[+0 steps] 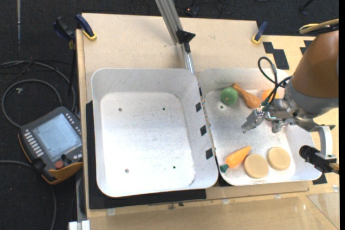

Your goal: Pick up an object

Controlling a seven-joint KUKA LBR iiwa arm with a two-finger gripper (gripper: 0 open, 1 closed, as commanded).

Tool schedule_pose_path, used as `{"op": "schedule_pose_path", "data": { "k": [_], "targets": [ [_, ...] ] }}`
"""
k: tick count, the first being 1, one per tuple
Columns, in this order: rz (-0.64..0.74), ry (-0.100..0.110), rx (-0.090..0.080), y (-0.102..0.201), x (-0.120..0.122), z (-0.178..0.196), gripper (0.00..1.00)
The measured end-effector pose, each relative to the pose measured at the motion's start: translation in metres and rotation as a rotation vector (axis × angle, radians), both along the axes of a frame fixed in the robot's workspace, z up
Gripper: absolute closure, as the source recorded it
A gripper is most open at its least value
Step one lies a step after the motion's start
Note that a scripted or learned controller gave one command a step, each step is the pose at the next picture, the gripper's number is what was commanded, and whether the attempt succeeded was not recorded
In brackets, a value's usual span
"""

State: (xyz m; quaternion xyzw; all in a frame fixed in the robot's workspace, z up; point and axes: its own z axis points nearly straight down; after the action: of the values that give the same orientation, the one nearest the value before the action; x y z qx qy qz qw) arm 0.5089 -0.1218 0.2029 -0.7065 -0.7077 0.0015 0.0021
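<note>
Nearest you, the toy carrot [237,157] looks light, stiff and slick, so pinch mid-body; I can't tell the gripper's [252,122] state.

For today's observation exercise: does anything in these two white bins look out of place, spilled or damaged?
Nothing stands out. The green ball, two orange carrots and two tan round discs lie loose inside the right bin, none spilled.
</note>
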Motion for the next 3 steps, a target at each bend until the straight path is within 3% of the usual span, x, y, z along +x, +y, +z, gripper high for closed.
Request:
{"op": "schedule_pose_path", "data": {
  "k": [1,3],
  "targets": [
    [-0.002,-0.005,-0.001,0.000,0.001,0.002,0.00],
    [-0.003,-0.001,0.000,-0.009,-0.003,-0.108,0.00]
  ]
}}
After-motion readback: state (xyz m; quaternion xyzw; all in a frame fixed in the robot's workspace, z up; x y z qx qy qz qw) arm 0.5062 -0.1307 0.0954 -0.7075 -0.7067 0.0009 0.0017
